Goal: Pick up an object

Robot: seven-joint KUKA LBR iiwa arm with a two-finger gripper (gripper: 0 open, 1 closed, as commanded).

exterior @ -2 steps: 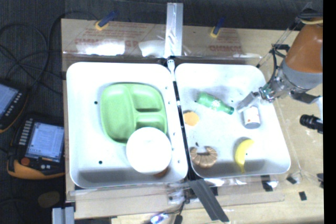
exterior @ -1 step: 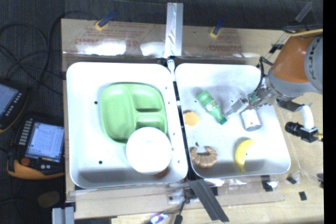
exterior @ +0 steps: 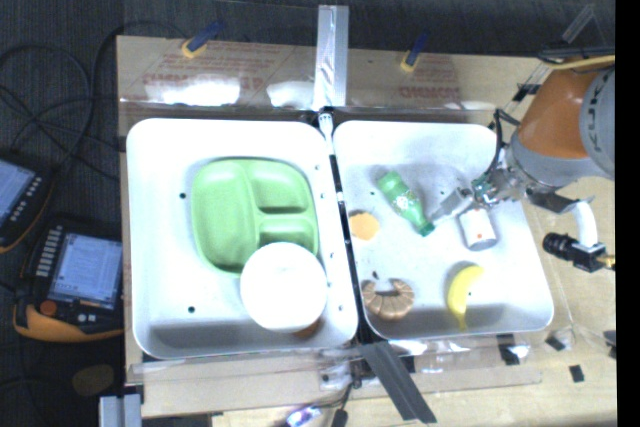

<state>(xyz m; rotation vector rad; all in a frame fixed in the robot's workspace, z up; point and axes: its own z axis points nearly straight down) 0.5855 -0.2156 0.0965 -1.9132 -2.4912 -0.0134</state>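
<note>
Reach is short: the green bottle [exterior: 404, 200] lies in the right bin [exterior: 520, 315], just left of the claw [exterior: 468, 199], long axis slanted down-right. Claw state cannot be told, being blurred.

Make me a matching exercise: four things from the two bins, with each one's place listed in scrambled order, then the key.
Things:
1. green divided tray
2. banana
3. green bottle
4. white round plate

Places:
A. right bin, front right part
B. left bin, front, overlapping the tray's near edge
C. left bin, middle
D. right bin, upper middle, lying tilted

Pairs: 1-C, 2-A, 3-D, 4-B
</note>
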